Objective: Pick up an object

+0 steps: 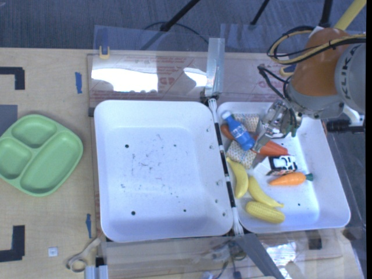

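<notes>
My gripper (268, 139) hangs in the right bin (331, 205), low over its far middle, and stands open with nothing held between its fingers. Just left of it lies a blue bottle (237, 131) with a white cap, resting on a tan waffle-patterned piece (239, 150). A red-orange carrot (272, 149) lies right under the gripper. Nearer the front are a small black and white object (282, 163), an orange carrot (286, 179), two yellow bananas (239, 177) (263, 194) and a yellow corn cob (265, 212).
The left bin (116, 127) sits beside the right one, parted by a raised rim (224, 161). A green divided plate (38, 154) rests on the bench at far left. Clear plastic walls (151, 68) stand behind the bins. Cables (290, 45) loop above the wrist.
</notes>
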Motion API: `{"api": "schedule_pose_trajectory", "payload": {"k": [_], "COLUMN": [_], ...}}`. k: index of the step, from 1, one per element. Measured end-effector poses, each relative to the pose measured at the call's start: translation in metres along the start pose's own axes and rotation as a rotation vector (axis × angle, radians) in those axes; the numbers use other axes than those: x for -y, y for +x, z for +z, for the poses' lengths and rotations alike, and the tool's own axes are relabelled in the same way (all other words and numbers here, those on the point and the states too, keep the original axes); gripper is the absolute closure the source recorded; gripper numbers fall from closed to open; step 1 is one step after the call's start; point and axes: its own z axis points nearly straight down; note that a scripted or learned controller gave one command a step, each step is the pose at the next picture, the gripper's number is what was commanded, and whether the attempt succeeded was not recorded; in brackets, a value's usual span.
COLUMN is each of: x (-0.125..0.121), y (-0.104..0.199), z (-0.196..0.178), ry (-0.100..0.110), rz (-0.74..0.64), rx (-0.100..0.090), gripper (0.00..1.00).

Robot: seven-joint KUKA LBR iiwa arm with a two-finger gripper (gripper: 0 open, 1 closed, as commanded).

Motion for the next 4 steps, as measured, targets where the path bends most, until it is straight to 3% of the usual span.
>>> {"api": "schedule_pose_trajectory", "payload": {"k": [1, 2, 3, 4], "x": [-0.027, -0.076, -0.034, -0.025], "y": [0.004, 0.024, 0.059, 0.012], "z": [0.019, -0.070, -0.070, 0.013], "ry": [0.005, -0.001, 0.000, -0.003], "rz": [-0.160, -0.315, -0.269, -0.371], "rx": [-0.008, -0.017, -0.020, -0.013], "gripper": [0.00, 0.00, 0.00, 0.00]}}
